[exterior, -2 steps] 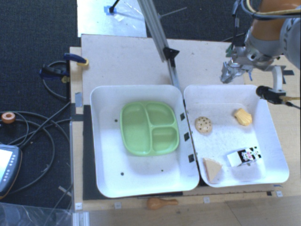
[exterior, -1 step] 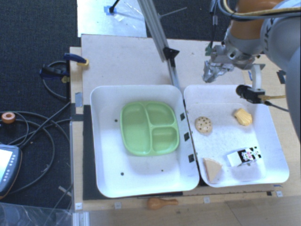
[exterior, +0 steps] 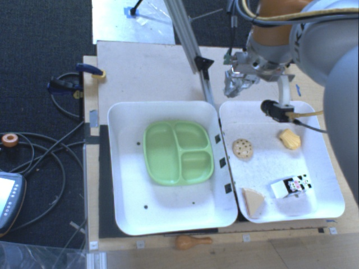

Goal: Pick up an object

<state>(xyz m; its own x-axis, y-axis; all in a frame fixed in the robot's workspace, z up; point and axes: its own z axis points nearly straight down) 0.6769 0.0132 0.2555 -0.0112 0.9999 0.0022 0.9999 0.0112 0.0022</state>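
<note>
Below me the pale counter (exterior: 151, 72) fills the middle of the frame, its wooden front edge along the bottom. Dark carpeted floor (exterior: 39, 27) covers the left side and top. Black cables (exterior: 50, 150) loop over it at left, beside a blue clamp (exterior: 84, 70) on the counter's edge. Light is even and soft.

Robot lab: bench (exterior: 151, 72), loose cables (exterior: 50, 150).
</note>
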